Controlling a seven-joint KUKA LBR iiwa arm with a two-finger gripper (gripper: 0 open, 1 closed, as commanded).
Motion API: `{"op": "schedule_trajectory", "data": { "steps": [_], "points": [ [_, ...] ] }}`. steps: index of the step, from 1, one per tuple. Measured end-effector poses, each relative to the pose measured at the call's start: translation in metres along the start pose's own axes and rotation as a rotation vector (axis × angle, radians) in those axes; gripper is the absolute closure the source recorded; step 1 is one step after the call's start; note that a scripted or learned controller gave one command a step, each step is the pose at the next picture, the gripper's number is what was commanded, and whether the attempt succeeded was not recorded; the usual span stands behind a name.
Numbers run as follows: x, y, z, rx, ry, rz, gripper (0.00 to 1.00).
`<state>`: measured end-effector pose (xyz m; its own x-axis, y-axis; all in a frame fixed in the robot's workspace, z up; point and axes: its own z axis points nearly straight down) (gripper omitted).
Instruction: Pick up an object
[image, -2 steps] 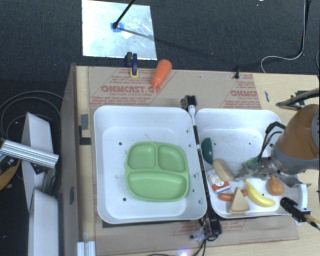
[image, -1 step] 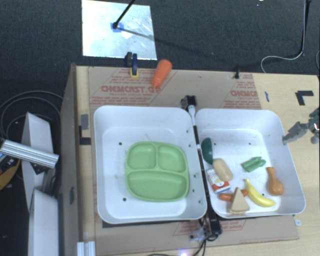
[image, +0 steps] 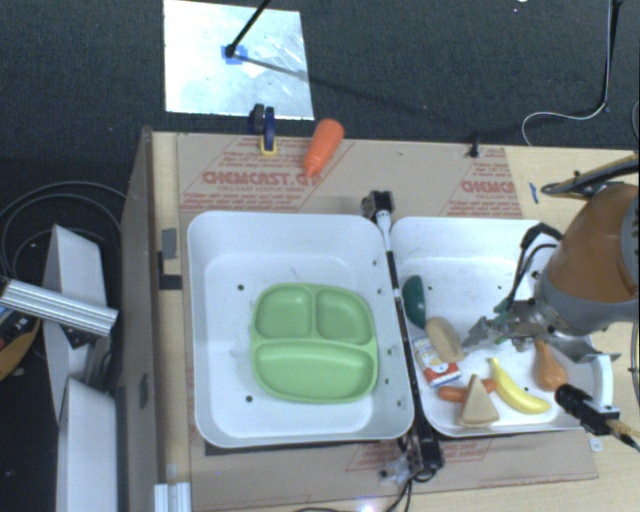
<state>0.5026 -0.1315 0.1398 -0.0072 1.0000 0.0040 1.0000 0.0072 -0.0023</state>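
Two bins: left bin (image: 215, 300) carries a green divided plate (image: 315, 343); right bin (image: 455, 250) carries the small food toys, so the pick belongs on the right.
Candidates: a banana (image: 520, 392), a tan wedge (image: 480, 405), a red sausage-like piece (image: 453, 394), a small red-and-white packet (image: 438, 368), a beige potato-like lump (image: 443, 338), a dark green piece (image: 412, 296) against the divider, and an orange lump (image: 549, 368) near the arm.
Gripper: gripper (image: 487, 331) sits low in the right bin, just right of the beige lump and above the banana; the metal tip is small and blurred, and I cannot tell how wide it stands or whether anything is caught in it.
Nearest target: the beige lump looks the closest, just beside the tip; the packet lies just below that lump.
Doing it well: centre over one toy, not the gap between two, since the cluster is tight and neighbours would get nudged.
Approach: come straight down, straddle the lump across its narrow side, close, then lift slowly.
Risk: a rounded toy may squirt out sideways; the divider is near on the left.
Outside the bins: an orange carrot (image: 322, 146) lies on the table (image: 260, 175), well apart.
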Motion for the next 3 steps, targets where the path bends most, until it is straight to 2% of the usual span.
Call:
{"op": "schedule_trajectory", "data": {
  "steps": [1,2,3],
  "points": [
    [-0.029,-0.016,0.037,-0.003,-0.004,0.006,0.0],
    [-0.077,0.114,-0.064,-0.021,-0.013,0.0,0.0],
    [-0.039,0.046,0.06,0.003,-0.001,0.006,0.0]
  ]
}}
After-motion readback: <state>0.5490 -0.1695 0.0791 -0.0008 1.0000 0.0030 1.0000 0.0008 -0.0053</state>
